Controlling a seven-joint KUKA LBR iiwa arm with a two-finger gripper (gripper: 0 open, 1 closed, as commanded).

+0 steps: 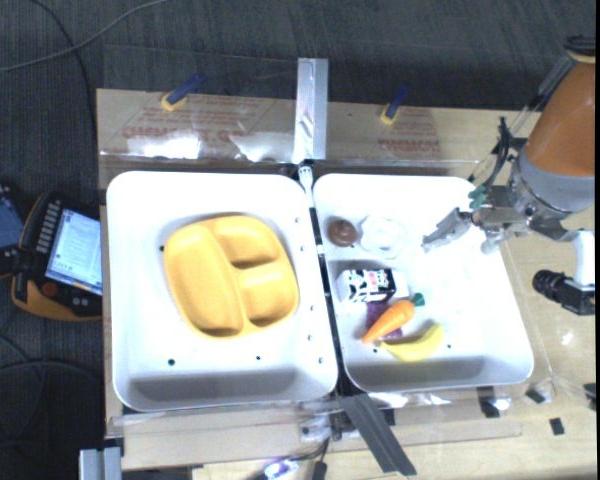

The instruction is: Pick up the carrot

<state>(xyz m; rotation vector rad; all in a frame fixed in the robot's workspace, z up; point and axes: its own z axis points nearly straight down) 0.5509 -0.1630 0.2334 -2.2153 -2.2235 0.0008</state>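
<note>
One carrot (390, 318) lies in the right bin (500, 298), touching one banana (416, 342), beside one black-and-white carton (366, 284). The gripper (450, 230) hovers apart with splayed, empty fingers. One yellow divided tray (232, 272) fills the left bin (140, 268).

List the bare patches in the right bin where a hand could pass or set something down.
Bare floor lies between the gripper and the banana, along the right wall. Crowded on the left: brown ball, clear cup, cow-print carton, carrot.
</note>
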